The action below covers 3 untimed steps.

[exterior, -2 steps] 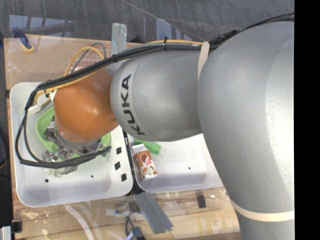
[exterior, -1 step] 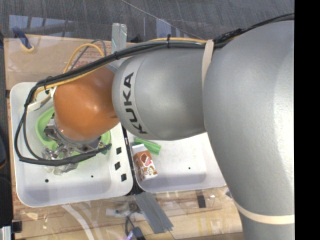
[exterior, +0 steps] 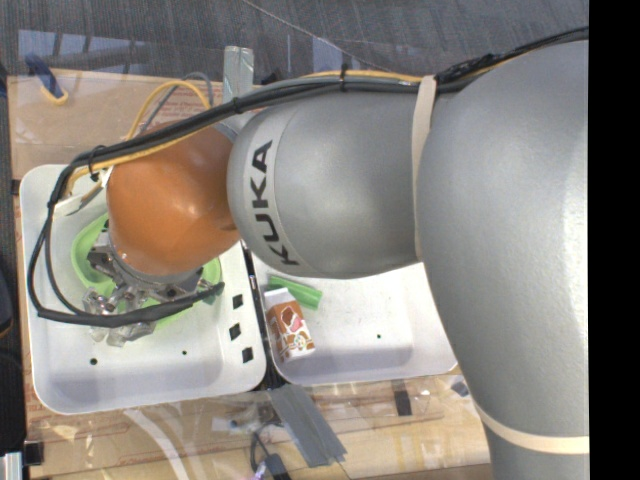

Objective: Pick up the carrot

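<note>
bench (exterior: 60, 108) | left bin (exterior: 150, 378): green plate (exterior: 85, 253), fingers (exterior: 125, 303) unclear | right bin (exterior: 370, 353): carton (exterior: 288, 330)

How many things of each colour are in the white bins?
Green: 2, the green ring under the arm in the left bin and the green piece in the right bin
Red and white: 1, the small carton in the right bin
Total: 3 in view; the arm hides more of both bins.

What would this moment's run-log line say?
arm: over left white bin | end effector: low above green plastic piece | carrot: not identifiable | right white bin: small printed carton
</note>
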Each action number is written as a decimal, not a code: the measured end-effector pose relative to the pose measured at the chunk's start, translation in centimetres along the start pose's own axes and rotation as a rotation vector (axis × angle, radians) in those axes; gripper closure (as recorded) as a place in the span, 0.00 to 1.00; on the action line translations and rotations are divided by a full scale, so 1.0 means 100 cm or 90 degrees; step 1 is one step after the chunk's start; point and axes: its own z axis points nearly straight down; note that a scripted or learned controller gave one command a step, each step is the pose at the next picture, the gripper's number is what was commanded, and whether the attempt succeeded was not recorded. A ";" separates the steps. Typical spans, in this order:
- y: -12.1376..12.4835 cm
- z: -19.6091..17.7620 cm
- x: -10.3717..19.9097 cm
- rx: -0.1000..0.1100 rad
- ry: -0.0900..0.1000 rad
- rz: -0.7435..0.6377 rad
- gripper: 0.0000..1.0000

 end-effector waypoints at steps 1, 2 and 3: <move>0.000 -0.011 -0.002 0.001 -0.002 -0.002 1.00; 0.000 -0.021 -0.004 0.002 -0.004 -0.004 1.00; 0.001 -0.032 -0.006 0.003 -0.006 -0.006 1.00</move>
